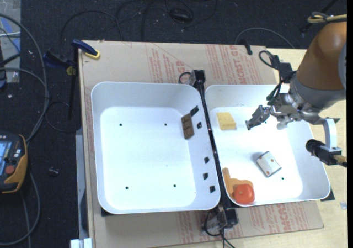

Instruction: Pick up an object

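In the right bin [309, 189], the spread, empty hand [268, 117] hovers near the yellow block [226, 121], to that block's right.

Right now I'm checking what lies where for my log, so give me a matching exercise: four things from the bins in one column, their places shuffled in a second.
Things:
1. brown block
2. yellow sponge
3. red ball
4. grey-and-white block

Places:
A. near corner of the right bin, by the divider
B. left bin, against its right wall
C. middle of the right bin's floor
D. far left part of the right bin

Pairs: 1-B, 2-D, 3-A, 4-C
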Motion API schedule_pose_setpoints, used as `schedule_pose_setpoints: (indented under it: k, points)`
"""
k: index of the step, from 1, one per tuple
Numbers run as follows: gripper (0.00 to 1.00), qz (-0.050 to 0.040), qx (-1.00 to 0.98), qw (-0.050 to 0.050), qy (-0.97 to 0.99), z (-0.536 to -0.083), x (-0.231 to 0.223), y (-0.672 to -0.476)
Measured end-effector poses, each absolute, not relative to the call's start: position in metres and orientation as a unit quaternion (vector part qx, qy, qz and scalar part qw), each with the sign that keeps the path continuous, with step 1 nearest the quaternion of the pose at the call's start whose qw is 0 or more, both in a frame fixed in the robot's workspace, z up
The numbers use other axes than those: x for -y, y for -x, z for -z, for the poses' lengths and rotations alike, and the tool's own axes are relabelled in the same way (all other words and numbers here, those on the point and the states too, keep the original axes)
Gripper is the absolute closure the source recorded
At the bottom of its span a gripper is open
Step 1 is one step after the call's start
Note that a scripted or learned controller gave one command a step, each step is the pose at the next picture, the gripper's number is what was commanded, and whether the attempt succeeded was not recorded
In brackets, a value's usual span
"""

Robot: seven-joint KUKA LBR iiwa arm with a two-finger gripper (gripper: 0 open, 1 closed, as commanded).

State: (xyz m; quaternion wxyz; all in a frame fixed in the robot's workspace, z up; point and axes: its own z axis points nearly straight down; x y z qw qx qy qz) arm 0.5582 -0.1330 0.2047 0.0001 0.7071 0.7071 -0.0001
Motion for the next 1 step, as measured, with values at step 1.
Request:
schedule_pose_setpoints:
  k: [1]
  points:
    - [0.0, 0.0004, -0.708, 0.0, -0.707, -0.179, 0.1321, -0.6139]
